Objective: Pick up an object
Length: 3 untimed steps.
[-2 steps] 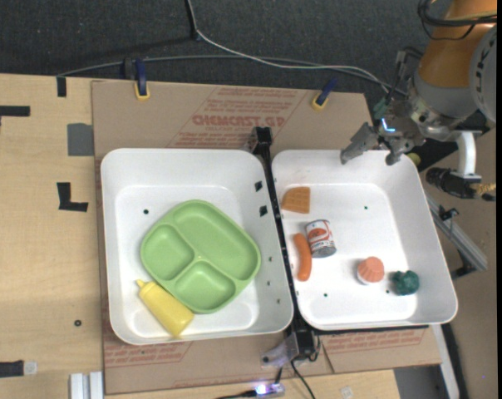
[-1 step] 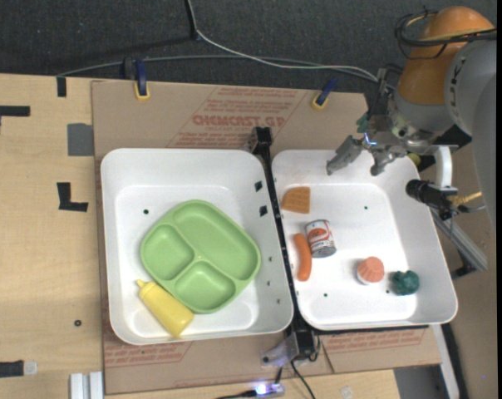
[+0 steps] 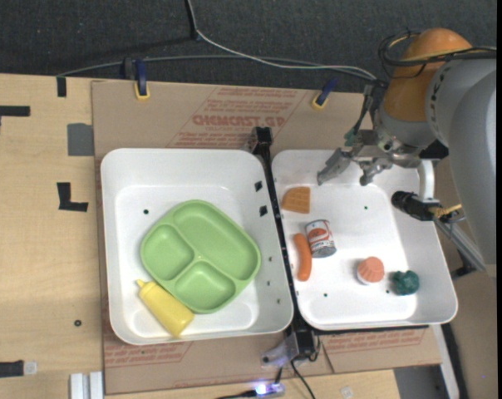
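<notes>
Bread slice point(image 3: 297, 199) at far left of right bin point(image 3: 434, 306), just near-left of tool point(image 3: 351, 169); can point(image 3: 320, 238) and sausage point(image 3: 303, 256) nearer still. Tool spread wide, holding nothing. Best lowered straight over bread, fingers astride, clear of bin wall.

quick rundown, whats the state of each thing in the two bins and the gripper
two-finger gripper: open, holding nothing, above right bin's far end
green divided plastic plate: flat, left bin
yellow squeeze bottle: lying down beside plate
small red-and-white can: on its side, right bin
orange carrot-shaped toy: lying beside the can
</notes>
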Each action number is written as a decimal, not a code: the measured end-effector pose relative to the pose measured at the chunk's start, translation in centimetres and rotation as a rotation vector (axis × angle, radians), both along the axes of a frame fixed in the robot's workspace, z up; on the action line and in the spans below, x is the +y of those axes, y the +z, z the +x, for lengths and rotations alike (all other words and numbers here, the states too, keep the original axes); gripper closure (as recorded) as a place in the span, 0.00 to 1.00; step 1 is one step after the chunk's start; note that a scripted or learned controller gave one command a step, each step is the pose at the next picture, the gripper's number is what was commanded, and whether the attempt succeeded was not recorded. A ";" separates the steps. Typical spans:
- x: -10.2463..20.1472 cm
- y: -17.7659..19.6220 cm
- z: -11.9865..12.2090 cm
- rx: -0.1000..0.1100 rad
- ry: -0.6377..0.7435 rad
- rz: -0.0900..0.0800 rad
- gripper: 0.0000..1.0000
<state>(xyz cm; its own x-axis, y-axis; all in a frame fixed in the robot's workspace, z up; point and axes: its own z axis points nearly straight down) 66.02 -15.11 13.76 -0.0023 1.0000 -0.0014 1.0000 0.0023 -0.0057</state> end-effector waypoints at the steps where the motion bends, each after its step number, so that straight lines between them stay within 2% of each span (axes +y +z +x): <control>1: 0.0 -4.8 0.2 -0.008 -0.002 0.000 0.00; 2: 0.1 -3.9 0.1 -0.006 0.001 -0.001 1.00; 3: 0.2 0.7 -0.5 -0.009 -0.001 0.001 1.00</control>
<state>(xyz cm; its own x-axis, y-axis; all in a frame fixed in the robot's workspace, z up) 65.47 -14.89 14.43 -0.0011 1.0000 -0.0004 1.0000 0.0011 0.0030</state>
